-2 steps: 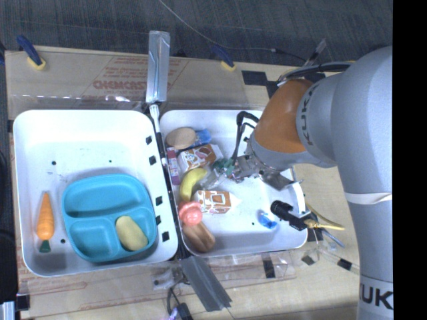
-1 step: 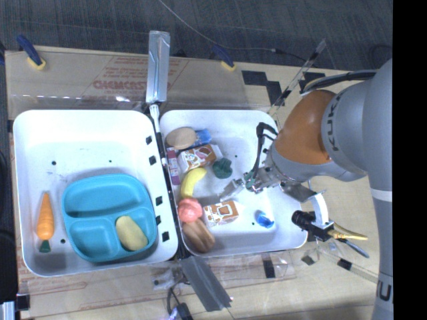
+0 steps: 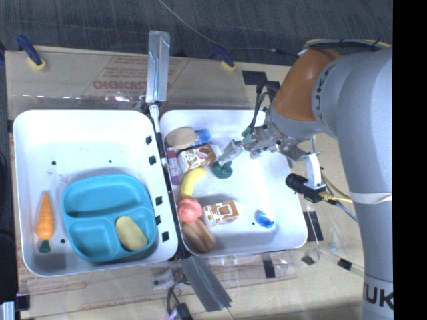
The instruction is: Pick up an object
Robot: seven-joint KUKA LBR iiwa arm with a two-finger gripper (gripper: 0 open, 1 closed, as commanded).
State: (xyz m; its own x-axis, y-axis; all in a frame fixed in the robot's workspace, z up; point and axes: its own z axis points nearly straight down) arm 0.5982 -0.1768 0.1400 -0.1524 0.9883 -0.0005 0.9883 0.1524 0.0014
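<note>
You could not tell how the claw (image 3: 230, 153) stood above the green object (image 3: 223, 171); crowding from the carton (image 3: 198, 157) and banana (image 3: 191, 181) risked a missed grasp.

Filmed from one fixed camera above the bench, looking down at a slant, far enough off to take in both shallow white plastic bins, the left bin (image 3: 27, 179) and the right bin (image 3: 283, 209), side by side, with strips of brown board and dark ribbed floor beyond the far edge. Faced so that the bins' long sides ran across the frame, with the grey KUKA arm with its orange band (image 3: 347, 99) entering from the right and looming large near the lens.
</note>
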